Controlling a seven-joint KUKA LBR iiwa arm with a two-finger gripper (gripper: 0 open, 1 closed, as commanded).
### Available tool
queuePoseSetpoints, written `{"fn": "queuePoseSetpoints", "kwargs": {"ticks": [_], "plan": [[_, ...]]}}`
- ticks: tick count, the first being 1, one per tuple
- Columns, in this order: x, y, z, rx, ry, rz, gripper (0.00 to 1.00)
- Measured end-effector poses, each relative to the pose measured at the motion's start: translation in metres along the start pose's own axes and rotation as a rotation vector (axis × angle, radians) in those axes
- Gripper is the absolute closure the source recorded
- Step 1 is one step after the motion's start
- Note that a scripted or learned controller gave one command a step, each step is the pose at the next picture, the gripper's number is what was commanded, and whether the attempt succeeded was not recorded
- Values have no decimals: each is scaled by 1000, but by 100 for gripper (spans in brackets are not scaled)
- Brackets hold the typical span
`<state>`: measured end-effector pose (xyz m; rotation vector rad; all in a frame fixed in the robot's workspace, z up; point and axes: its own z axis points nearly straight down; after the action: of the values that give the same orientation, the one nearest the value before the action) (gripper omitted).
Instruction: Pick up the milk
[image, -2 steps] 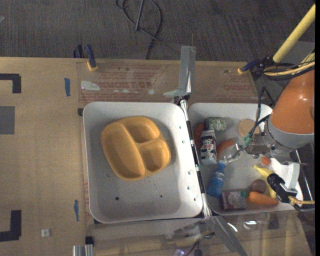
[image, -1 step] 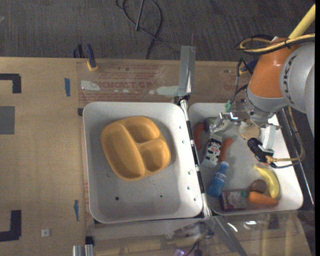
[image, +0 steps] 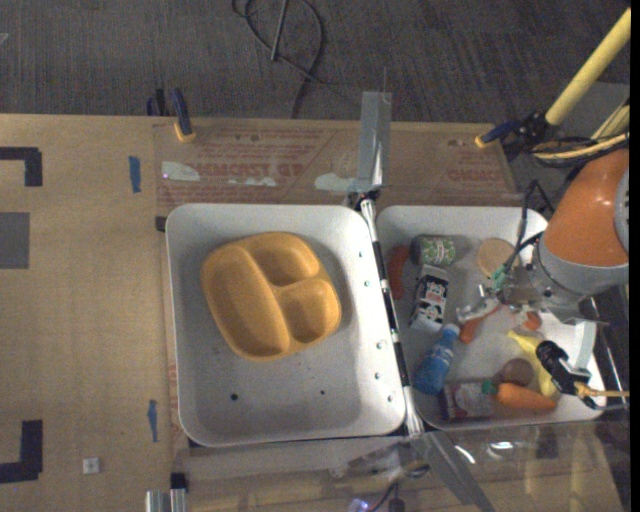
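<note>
Fingers of the gripper (image: 497, 296) are too small and blurred to judge as apart or together, hanging over the right bin (image: 505, 424), while the milk (image: 430, 300) carton lies left of them, near an orange carrot (image: 522, 398).

Reddish print is seen on the cardboard sheet (image: 262, 165) behind the bins, reversed and too blurred to be read. A black-and-white pattern is carried by the milk carton (image: 430, 300), but no words can be made out.
</note>
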<state>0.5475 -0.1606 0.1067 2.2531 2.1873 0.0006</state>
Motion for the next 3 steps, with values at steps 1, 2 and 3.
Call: {"fn": "queuePoseSetpoints", "kwargs": {"ticks": [1, 2, 3], "plan": [[74, 46, -79, -1, 0, -138, 0], [65, 60, 8, -2, 0, 95, 0], [114, 27, -78, 0, 1, -16, 0]]}}
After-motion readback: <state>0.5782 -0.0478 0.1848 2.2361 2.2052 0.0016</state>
